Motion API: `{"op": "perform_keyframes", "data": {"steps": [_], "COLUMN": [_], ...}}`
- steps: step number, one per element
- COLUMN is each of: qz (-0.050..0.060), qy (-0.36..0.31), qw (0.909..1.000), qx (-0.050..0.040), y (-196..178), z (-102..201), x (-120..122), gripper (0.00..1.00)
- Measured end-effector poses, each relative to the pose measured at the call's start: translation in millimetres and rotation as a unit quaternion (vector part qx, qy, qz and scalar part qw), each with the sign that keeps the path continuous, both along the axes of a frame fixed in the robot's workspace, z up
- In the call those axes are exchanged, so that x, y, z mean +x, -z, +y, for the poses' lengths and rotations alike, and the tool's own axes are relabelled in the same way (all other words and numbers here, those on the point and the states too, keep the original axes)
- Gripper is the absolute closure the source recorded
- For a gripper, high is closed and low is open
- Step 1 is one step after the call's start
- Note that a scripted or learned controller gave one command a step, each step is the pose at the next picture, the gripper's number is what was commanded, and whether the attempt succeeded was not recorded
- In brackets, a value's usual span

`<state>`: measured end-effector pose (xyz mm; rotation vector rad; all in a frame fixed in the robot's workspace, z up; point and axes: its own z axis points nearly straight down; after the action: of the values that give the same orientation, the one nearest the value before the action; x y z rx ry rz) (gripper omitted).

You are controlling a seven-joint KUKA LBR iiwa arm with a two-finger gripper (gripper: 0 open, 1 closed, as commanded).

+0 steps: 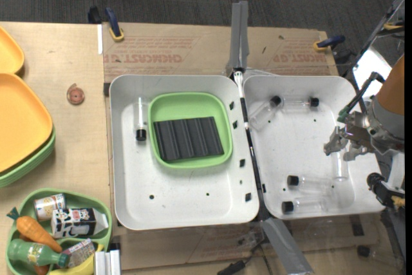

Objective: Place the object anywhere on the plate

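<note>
The pincer [341, 142] hangs at the three o'clock side of the right bin [302, 90], and a clear tube [339, 164] stands upright right beneath it. Whether the pincer is clamped on that tube or loose, I cannot tell from this slant.

More clear tubes with black caps lie around it: two at twelve o'clock [293, 102], two at six [302, 193].

Across the divider, the green plate [158, 109] sits in the left bin [122, 158], a dark ribbed block [190, 138] on it, another tube [140, 119] at its nine o'clock.

The plate looks centred for an easy drop.
</note>
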<state>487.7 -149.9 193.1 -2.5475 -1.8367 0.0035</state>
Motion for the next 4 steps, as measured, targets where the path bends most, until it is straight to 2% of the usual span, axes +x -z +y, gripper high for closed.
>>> {"op": "perform_keyframes", "data": {"steps": [1,2,3,4], "qz": [0.0,0.001,0.001,0.001], "qy": [0.0,0.002,0.044,0.058], "qw": [1.0,1.0,0.999,0.9983], "qx": [0.0,0.0001,-0.0001,-0.001], "y": [0.0,1.6,2.6,3.0], "z": [0.0,69.5,129.6,210.8], "x": [0.0,-10.7,-10.2,-10.7], "gripper": [0.0,0.0,0.0,0.0]}}
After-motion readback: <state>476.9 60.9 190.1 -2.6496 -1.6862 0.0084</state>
